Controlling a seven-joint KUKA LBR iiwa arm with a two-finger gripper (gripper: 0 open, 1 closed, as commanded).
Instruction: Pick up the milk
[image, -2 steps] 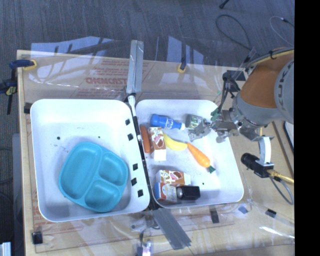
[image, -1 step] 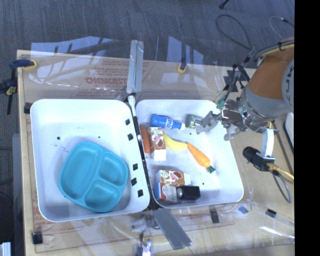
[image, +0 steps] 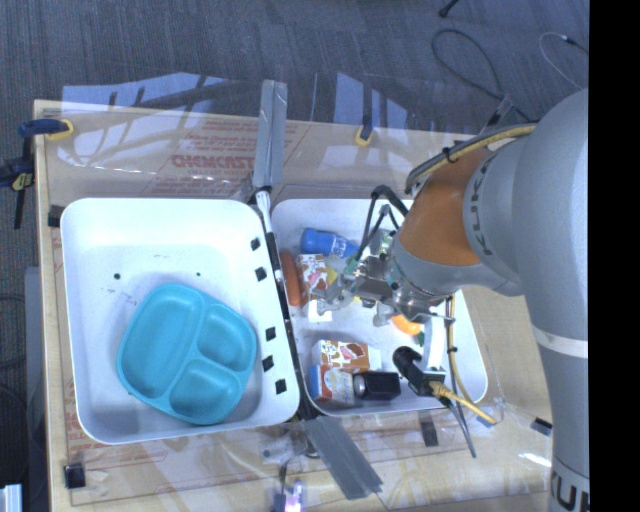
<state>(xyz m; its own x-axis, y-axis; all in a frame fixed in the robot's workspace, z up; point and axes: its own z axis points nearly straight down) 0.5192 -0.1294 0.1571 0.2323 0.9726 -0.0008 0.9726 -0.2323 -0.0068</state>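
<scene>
The grey arm (image: 545, 250) enters from three o'clock and bends toward nine o'clock. Its orange band (image: 440, 225) sits just above the wrist. The wrist points down and toward nine o'clock, with the gripper (image: 365, 285) at its tip, partly hidden beneath the arm's own bulk.

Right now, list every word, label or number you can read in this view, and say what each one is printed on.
"CHEMCAST", red print on the clear sheet behind the bins; it reads mirrored and faint, so the spelling is uncertain.
Brown and white carton in the right bin: printing too small and blurred to read.
Colourful packet: printing too blurred to read.
Blue bottle: no legible text.
</scene>
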